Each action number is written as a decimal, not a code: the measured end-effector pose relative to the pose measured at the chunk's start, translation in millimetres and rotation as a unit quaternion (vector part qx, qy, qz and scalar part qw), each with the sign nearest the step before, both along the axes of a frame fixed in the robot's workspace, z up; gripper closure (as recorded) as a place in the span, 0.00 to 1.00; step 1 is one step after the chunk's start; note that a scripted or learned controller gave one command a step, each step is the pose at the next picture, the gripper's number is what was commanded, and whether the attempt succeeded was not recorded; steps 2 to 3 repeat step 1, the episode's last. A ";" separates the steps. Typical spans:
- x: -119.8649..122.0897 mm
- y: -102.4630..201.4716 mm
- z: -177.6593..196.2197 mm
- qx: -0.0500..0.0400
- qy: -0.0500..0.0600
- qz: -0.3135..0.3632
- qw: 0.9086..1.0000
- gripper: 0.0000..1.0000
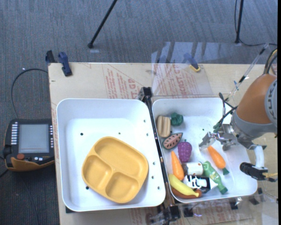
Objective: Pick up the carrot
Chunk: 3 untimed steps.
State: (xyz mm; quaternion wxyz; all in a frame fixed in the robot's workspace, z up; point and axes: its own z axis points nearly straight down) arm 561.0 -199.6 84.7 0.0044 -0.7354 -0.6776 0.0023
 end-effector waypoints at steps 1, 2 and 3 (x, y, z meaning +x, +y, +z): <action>0.3 -0.1 10.4 0.002 0.001 -0.003 1.000 1.00; 0.3 -0.1 10.4 0.002 0.001 -0.003 1.000 1.00; 0.3 -0.1 10.4 0.002 0.001 -0.003 1.000 1.00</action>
